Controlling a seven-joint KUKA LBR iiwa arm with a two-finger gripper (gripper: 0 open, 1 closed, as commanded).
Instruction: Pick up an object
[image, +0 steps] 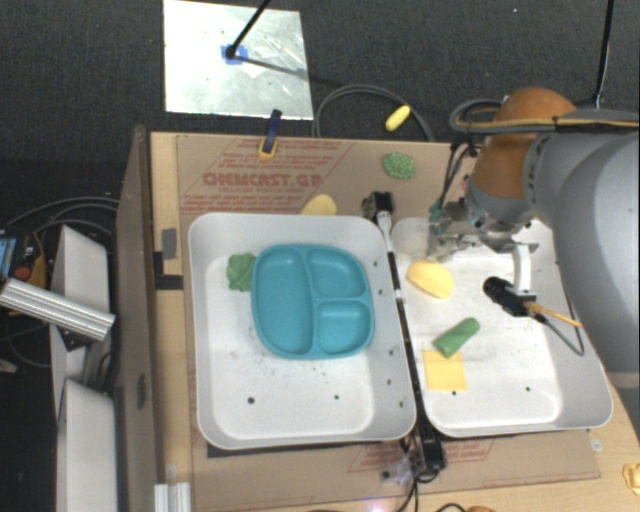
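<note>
Starting from the near edge, we are looking at the right bin (570, 400), where a flat yellow square (444, 371) is lying closest to us. A short green stick (456, 335) is lying tilted just beyond it, close to the square's far corner. Farther back, a pale yellow lump (431, 279) is resting near that bin's left wall. The grey arm (590, 190) is reaching in from the right, and its jaws are hanging just behind the lump, at the bin's far left corner. We cannot tell whether they are apart or together.

In the left bin (215, 400), a blue divided plate (312, 300) is sitting in the middle, and a green leafy scrap (240, 270) is touching its left edge.

Beyond the bins, a yellow piece (320, 206) is peeking over the left bin's far rim, and a round green thing (400, 165) is lying on the cardboard sheet (300, 165). Farthest away, a small yellow thing (397, 118) is lying on the dark floor.
</note>
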